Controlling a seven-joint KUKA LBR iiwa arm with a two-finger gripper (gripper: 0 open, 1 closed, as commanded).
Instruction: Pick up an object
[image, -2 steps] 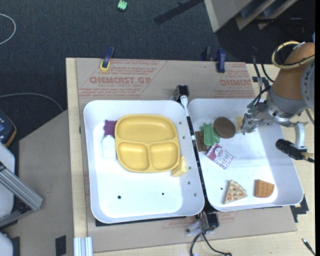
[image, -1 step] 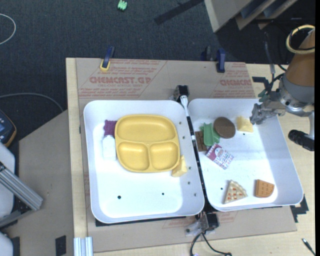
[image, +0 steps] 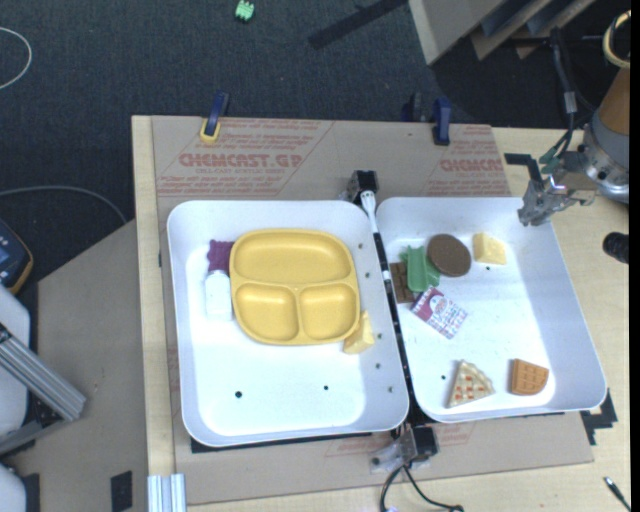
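From the overhead camera I count two white bins on the bench (image: 150, 300), sitting side by side. The left bin (image: 290, 400) has one yellow divided tray (image: 294, 285) with three compartments, lying in its upper half. At the tray's nine o'clock I see one purple piece (image: 219, 254) and one white piece (image: 216, 296), both tucked just against it. At its four o'clock, one small pale yellow piece (image: 359, 335) touches the tray's corner.

The right bin (image: 560, 320) holds the loose objects. I count one brown disc (image: 449, 255) near the top, one pale yellow cheese-like wedge (image: 489, 249) at its three o'clock, and one green piece (image: 417, 269) at its nine o'clock, lying over a dark brown bar (image: 402, 283). At the disc's six o'clock is one red-and-white packet (image: 439, 311). Toward the near edge there is one pizza slice (image: 468, 384) and, at its three o'clock, one orange waffle-like square (image: 527, 377).

My claw (image: 537, 208) is at the right bin's one o'clock corner, over the rim, with nothing between its fingers; I cannot tell whether they are apart or together. Every object lies well apart from it.
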